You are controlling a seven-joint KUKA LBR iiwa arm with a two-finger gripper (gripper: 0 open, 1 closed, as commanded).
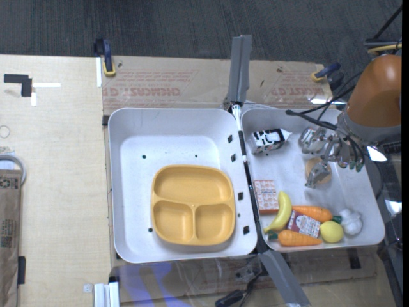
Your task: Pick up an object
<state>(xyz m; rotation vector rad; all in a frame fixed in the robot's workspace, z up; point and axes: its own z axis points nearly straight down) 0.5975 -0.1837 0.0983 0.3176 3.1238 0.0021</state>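
My gripper [323, 151] hangs over the upper middle of the right bin [377, 203], below the arm's orange band [382, 89]. Directly under it is a small tan object [317, 173]; whether the gripper touches it I cannot tell. Left of the gripper lies a black-and-white item [268, 139]. Along the bin's front edge sit a red-and-white box [265, 195], a banana [280, 211], two carrots [312, 213] [297, 238], a red packet [303, 224], a lemon [331, 231] and a white lump [350, 221].
The left bin [128, 171] holds a yellow divided plate [193, 204]. A grey divider post [240, 69] rises between the bins at the back. Cables [319, 110] trail from the arm over the right bin's far edge.
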